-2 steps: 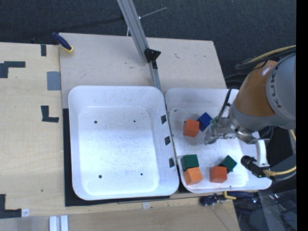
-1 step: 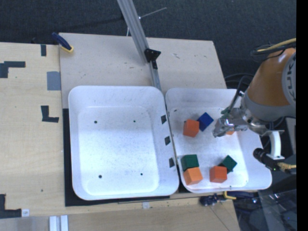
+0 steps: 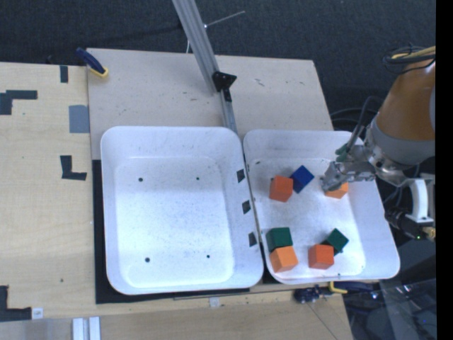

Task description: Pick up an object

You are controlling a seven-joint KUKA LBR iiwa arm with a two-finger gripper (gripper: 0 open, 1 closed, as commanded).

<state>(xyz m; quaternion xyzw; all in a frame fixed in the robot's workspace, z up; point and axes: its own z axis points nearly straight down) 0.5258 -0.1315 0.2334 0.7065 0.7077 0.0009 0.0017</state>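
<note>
The right white bin (image 3: 375,250) holds several small blocks. An orange block (image 3: 281,188) and a blue block (image 3: 302,178) lie side by side near its middle. At the front lie a green block (image 3: 279,237) above an orange block (image 3: 284,258), then a red-orange block (image 3: 320,256) with a dark green block (image 3: 337,240) beside it. My gripper (image 3: 335,180) is low in the bin's back right part, directly over another orange block (image 3: 340,191), which it mostly hides. Only that block's lower edge shows beneath the gripper.
The left white bin (image 3: 107,151) adjoins the right one, with black clips along the shared rim. A slanted metal pole (image 3: 202,41) crosses the bench behind the bins. A blue and yellow tool (image 3: 92,61) lies at the back left.
</note>
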